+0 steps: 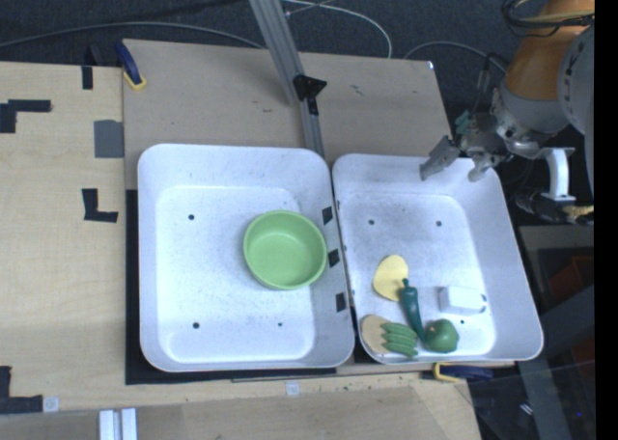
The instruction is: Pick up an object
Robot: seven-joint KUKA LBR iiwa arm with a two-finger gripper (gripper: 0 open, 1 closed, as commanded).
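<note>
We're looking down on two white bins side by side, and the arm comes in from the right, its orange band up near the top corner. The gripper hangs over the far rim of the right bin, its two fingers spread apart with nothing between them, so we call it released and carrying nothing. One grey finger points down and to the left across the rim, the other sits just to its right. Down at the near end of that same bin we've got a cluster of small things: a yellow piece lying flat, a dark green pepper-shaped item running from just beside it toward the near wall, a round green ball-like object at the pepper's lower end, a lighter green ribbed piece resting on a tan disc at the near left corner, and a small white block close to the right of the pepper. All of these sit well apart from the gripper. Over in the left bin a green bowl stands upright near the middle, toward the shared wall. A grey pole slants down from the top to the gap between the bins.
</note>
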